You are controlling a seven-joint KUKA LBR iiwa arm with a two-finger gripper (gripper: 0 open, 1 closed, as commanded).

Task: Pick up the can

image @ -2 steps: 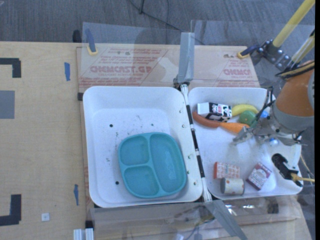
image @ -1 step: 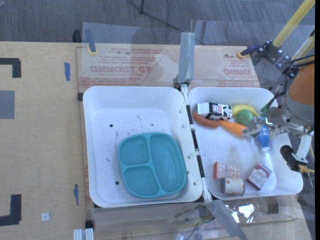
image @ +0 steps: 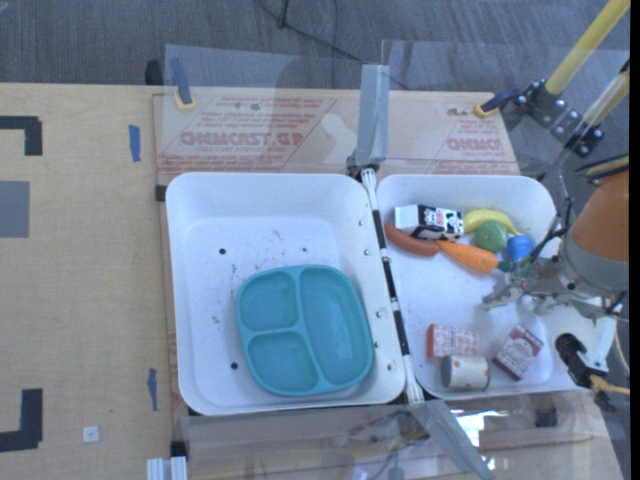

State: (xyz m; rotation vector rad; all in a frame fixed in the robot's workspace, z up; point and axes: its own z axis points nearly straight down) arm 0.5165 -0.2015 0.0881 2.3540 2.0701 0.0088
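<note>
My gripper [image: 517, 293]: above the right bin [image: 540, 196], near its right wall; how wide it stands I cannot tell. Holding: nothing visible. Can [image: 466, 372]: on its side at the bin's front edge, between a red packet [image: 452, 341] and a small carton [image: 518, 352]. Step: approach. Next: shift forward, descend over can.

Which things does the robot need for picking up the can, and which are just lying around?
For the job:
- can, lying on its side near the front of the right bin
- pincer, above the right bin

Just lying around:
- teal tray in the left bin
- carrot
- banana
- green fruit
- two small red-and-white packets
</note>
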